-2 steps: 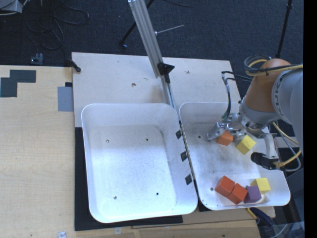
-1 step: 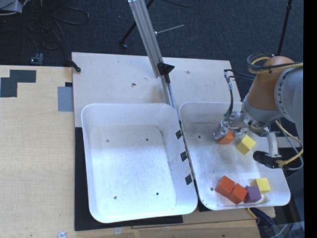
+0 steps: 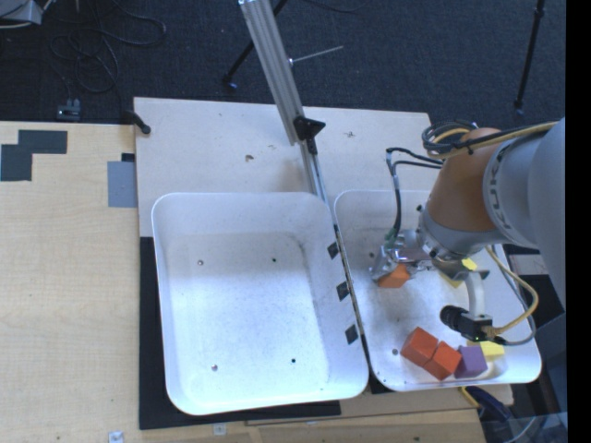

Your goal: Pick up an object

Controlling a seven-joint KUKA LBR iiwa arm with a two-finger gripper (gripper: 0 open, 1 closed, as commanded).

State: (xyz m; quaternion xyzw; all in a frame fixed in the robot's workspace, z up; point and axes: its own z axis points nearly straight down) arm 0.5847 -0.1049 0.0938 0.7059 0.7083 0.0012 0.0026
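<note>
End effector [image 3: 395, 264] low in right bin [image 3: 369, 220], at small orange block [image 3: 394, 278]. Finger state: cannot tell (metal parts blur together above block). Step judged: grasp attempt at block, near bin's left wall. Next move calls for confirmed closure on block, then straight lift. Block looks short, slightly wider than tall; long axis runs roughly left-right across view, no clear pointing end.

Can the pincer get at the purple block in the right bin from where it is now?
Probably yes. The purple block lies uncovered near the front of the right bin, though red blocks touch it on one side.
</note>
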